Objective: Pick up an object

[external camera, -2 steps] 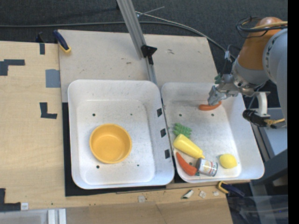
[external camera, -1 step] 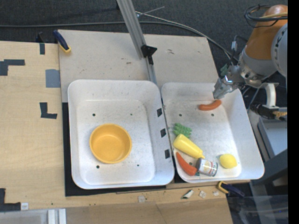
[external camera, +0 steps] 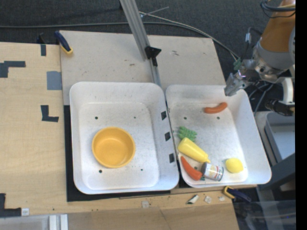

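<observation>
The claw (external camera: 233,86) hung over the far right rim of the right bin (external camera: 255,128); how far it was open could not be told, and nothing showed in it. An orange sausage (external camera: 215,108) lay just near-left of it. The left bin (external camera: 79,123) held a yellow bowl (external camera: 113,147).

Even, fairly bright overhead light, soft short shadows, white bins (external camera: 120,92) slightly washed out with grainy speckle, overall soft focus, gripper (external camera: 233,86) blurred, dark corners.

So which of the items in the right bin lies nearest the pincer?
The orange sausage, alone near the bin's far edge below the pincer; the others cluster at the near end.
</observation>
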